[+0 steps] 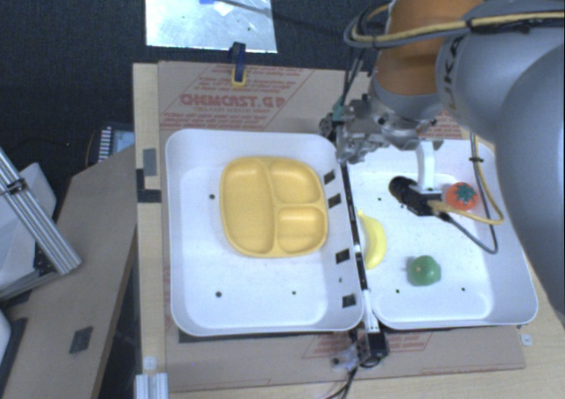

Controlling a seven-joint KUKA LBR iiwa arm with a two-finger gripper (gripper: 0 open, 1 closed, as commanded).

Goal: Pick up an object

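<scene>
The right bin [477, 300] holds three small items. A yellow banana-shaped piece [373, 241] lies by its left wall, a green round piece [425, 270] sits near the middle front, and an orange-red round piece with a green top [461, 195] is further right. My gripper [351, 148] hangs over the right bin's back left corner, close to the divider between the bins. It is well apart from all three items, and nothing shows between its fingers.
A yellow divided plate [269, 206] lies in the middle of the left bin [190, 300]. The arm's grey body and orange band [424, 35] cover the back and right side of the right bin. Cardboard [234, 99] lies under both bins.
</scene>
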